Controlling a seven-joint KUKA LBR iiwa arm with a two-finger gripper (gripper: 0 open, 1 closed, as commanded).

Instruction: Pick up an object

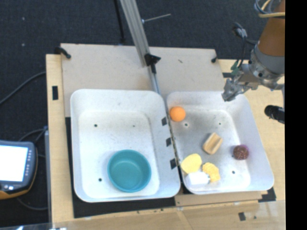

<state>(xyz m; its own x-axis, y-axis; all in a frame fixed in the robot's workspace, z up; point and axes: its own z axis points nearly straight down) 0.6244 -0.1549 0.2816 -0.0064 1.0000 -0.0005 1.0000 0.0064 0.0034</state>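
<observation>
The gripper is hanging over the far rim of the right bin, near its back corner. Whether it is spread or pressed together I cannot tell from this slanted view, and nothing is showing in its grasp. Above it, the grey wrist and orange band of the arm are reaching in from the right.

The pick is looking barely begun: every object is lying on the bin floor, and the approach, the grasp and the lift are all remaining.

Nearest the gripper, an orange ball is sitting at the bin's far left corner, close to the wall. Toward the middle a tan bread-like piece is lying tilted, and a dark red berry-like item is resting well apart to its right. At the near left a cluster is crowding together: a yellow rounded piece, a white block and a yellow lumpy piece, touching or nearly so.

In the left bin a teal bowl is standing upright.
</observation>
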